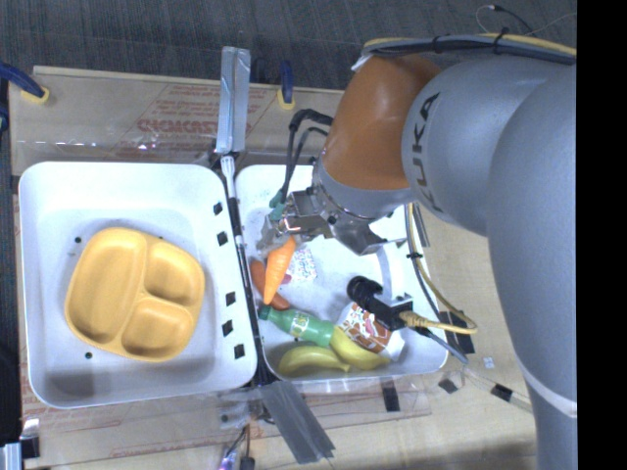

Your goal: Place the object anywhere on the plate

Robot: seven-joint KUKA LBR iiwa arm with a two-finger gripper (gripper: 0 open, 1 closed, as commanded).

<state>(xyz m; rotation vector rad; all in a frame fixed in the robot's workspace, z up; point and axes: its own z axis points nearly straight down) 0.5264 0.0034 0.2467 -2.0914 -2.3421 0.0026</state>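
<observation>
In the right bin (pixel 328 300), the gripper (pixel 290 225) hangs low over the upper end of an orange carrot (pixel 279 265), so close that the two seem to meet. The wrist hides the jaws, and I cannot tell how far open they stand or whether they have hold of anything. By my reading the carrot is the object meant. It lies slanted in the right bin, close against the wall shared with the left bin (pixel 49 223). The step in hand is therefore the pick, not the carry: nothing is on the plate (pixel 132 292) yet, and the plate sits in the left bin, well apart from the carrot. The next move calls for a sure closing on the carrot, then a straight lift high enough to clear the bin walls between. After that comes a travel to the left and a release over any of the plate's compartments. Crowding is the likely trouble, since neighbours lie right beside the carrot

Counted:
- two bins
- one yellow plate with three compartments
- one carrot, with a second small orange shape (pixel 257 280) just beside it that I cannot name
- one green bottle (pixel 297 325)
- what look like two bananas (pixel 323 358), lying together at the near edge
- one small pack with a brown-and-red label (pixel 369 334)
- one white packet (pixel 306 267) beside the carrot
</observation>
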